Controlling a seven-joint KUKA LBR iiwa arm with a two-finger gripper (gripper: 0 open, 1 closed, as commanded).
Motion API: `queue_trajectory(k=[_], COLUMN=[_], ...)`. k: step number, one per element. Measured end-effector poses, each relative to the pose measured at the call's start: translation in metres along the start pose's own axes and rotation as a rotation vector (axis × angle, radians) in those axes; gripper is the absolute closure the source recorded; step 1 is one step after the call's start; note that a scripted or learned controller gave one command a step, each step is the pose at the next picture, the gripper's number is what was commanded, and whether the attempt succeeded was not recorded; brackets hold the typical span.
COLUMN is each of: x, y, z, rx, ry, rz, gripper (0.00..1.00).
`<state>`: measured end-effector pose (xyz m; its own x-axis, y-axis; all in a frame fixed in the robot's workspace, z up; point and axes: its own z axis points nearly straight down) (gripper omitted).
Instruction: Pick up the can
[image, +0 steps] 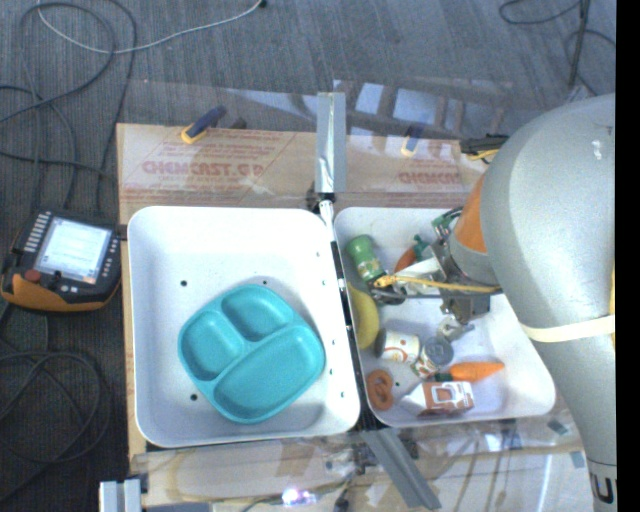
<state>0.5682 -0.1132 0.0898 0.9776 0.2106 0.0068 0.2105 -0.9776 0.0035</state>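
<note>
A green can (364, 257) lies in the right bin (530, 395), at its far left corner near the divider. My gripper (453, 312) hangs low over the middle of that bin, to the right of the can and apart from it. The grey arm with its orange band covers most of the gripper. Nothing visibly sits in the gripper.
Around the gripper in the right bin lie a banana (367, 318), a white cup (400, 348), a small grey round thing (438, 352), a carrot (474, 371), a brown ring (380, 386) and an orange-white box (447, 397). The left bin (160, 250) holds a teal divided plate (252, 351).
</note>
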Motion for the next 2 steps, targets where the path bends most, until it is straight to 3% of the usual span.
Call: queue_trajectory(k=[1, 2], x=[0.0232, 0.0232], y=[0.0181, 0.0179], z=[-0.2174, -0.2173], rx=[0.002, 0.002], ry=[-0.012, -0.012], rz=[-0.093, -0.093], gripper=[0.0, 0.0])
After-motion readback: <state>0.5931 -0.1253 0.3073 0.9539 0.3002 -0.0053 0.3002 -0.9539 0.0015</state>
